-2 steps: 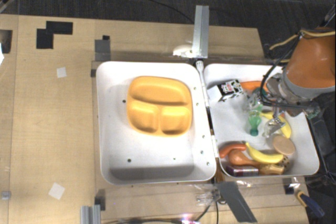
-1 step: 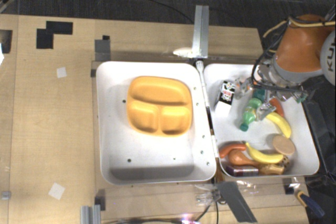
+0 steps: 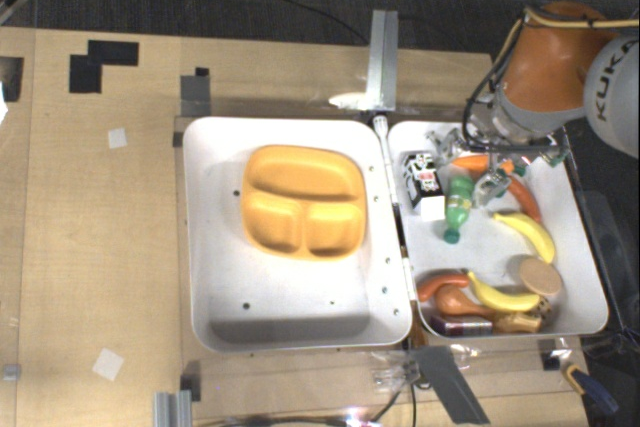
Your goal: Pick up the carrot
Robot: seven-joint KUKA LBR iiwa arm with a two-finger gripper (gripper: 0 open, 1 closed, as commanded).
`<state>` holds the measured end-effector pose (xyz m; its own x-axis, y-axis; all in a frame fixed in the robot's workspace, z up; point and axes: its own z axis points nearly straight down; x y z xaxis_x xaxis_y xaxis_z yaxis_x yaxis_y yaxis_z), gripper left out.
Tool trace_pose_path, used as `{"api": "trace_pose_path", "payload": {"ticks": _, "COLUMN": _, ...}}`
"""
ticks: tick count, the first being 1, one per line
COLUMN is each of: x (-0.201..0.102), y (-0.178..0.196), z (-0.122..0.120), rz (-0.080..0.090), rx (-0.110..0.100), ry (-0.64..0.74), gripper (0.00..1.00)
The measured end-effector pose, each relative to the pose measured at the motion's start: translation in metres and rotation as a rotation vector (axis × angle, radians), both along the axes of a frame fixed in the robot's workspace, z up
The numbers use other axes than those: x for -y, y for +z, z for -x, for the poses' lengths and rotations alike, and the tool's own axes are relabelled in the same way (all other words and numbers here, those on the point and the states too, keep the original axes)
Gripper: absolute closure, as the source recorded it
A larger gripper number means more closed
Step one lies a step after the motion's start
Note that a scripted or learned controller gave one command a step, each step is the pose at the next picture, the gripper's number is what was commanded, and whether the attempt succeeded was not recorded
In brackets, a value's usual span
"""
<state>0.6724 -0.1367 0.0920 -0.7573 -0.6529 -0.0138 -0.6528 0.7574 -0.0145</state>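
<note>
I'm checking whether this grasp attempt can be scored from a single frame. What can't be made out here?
- Gripper: blurred and tangled with cables under the wrist; finger state unreadable.
- Carrot: partly covered by the gripper, so contact or grasp cannot be judged.
- Small box: label too small to read.
- Items in the right bin's near corner: piled together under a banana, outlines unclear.
</note>
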Motion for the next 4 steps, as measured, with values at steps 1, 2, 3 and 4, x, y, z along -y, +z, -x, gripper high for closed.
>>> {"api": "trace_pose_path", "payload": {"ticks": 1, "x": 0.000, "y": 0.016, "z": -0.004, "rz": -0.001, "rx": 0.014, "ry": -0.003, "gripper": 1.00}}
{"api": "trace_pose_path", "payload": {"ticks": 2, "x": 0.015, "y": 0.027, "z": 0.014, "rz": -0.004, "rx": -0.008, "ry": -0.080, "gripper": 1.00}}
{"api": "trace_pose_path", "payload": {"ticks": 3, "x": -0.010, "y": 0.085, "z": 0.000, "rz": -0.005, "rx": -0.003, "ry": -0.143, "gripper": 1.00}}
{"api": "trace_pose_path", "payload": {"ticks": 4, "x": 0.069, "y": 0.017, "z": 0.001, "rz": -0.009, "rx": -0.008, "ry": -0.508, "gripper": 1.00}}
